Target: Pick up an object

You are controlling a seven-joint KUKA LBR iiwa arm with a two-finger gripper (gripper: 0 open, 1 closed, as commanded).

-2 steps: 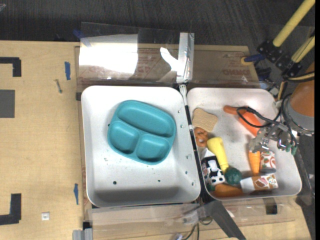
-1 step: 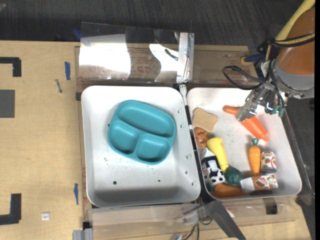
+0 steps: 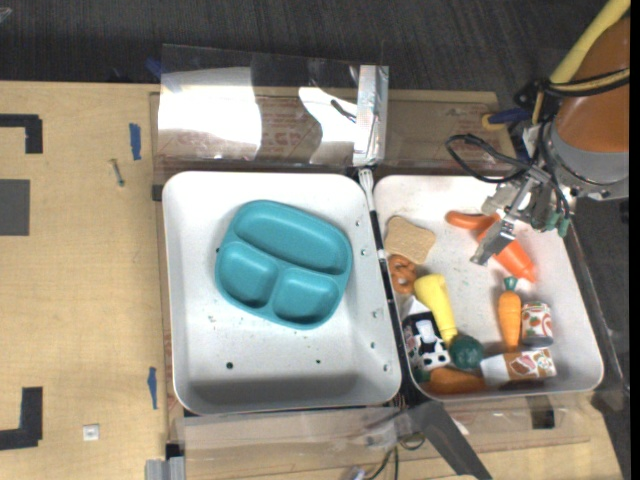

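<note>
The step in hand looks like the descent onto a target in the right bin [image 3: 585, 313], and doing it well means settling on one toy with free space on both sides, coming straight down over its middle, and closing across its narrow width rather than along its length. The toy foods in the lower half of the bin are crowded: a yellow corn piece [image 3: 436, 306], a small carrot [image 3: 510, 315] and a white carton [image 3: 531, 365] lie close together, so a grasp there risks pinching two things.

The gripper [image 3: 497, 234] hangs low over the upper part of the bin; I cannot tell how wide it is set. An orange carrot [image 3: 516, 260] lies just beside and below it, the nearest candidate. A second orange piece [image 3: 462, 220] sits just to its left. The teal divided plate [image 3: 283, 262] lies in the left bin [image 3: 190, 328], well apart.
</note>
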